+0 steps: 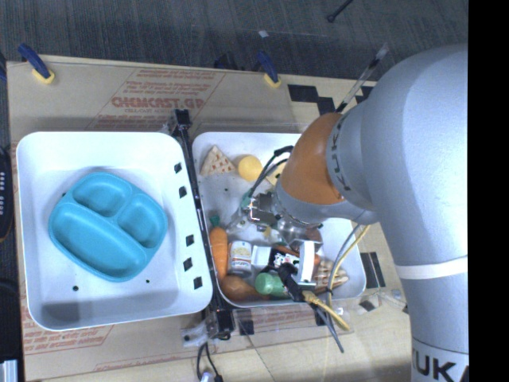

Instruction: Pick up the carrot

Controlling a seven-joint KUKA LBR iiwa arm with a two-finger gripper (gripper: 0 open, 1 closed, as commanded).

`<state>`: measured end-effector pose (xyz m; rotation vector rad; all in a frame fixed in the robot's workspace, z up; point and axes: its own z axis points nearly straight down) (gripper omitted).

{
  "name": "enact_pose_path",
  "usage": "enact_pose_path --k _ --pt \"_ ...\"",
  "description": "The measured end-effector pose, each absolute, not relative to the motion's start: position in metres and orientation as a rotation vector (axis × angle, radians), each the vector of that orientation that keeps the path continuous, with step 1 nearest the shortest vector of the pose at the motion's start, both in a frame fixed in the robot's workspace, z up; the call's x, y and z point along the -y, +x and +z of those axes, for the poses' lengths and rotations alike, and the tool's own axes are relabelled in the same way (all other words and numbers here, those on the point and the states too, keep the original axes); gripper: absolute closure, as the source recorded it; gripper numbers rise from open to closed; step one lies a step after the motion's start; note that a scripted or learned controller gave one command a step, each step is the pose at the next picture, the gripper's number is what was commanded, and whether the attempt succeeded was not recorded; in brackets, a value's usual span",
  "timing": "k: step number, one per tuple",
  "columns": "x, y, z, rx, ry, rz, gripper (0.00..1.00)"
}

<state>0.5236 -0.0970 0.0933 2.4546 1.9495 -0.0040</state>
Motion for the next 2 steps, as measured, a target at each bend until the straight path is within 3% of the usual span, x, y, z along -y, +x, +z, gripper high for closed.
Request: enact_pose_path --k 1,2 --pt "0.087 0.582 0.196 -1.968 2.445 0.004 0.00" --pt "0.097 0.501 0.102 -2.169 2.266 -0.005 0.00"
